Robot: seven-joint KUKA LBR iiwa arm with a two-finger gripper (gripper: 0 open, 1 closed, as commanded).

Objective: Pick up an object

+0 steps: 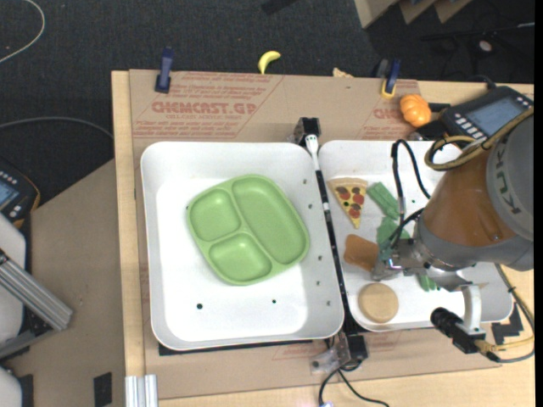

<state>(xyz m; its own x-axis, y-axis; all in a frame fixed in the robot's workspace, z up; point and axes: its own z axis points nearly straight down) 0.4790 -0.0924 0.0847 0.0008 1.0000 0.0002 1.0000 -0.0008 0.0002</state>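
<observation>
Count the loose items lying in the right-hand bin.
4 in sight: a pizza slice near the bin's far left, a green piece beside it, a brown piece lower down, and a tan round disc at the near edge. The arm may hide others.

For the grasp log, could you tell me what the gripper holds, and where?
It cannot be told: the gripper sits low among the right bin's toys, its tips hidden.
</observation>
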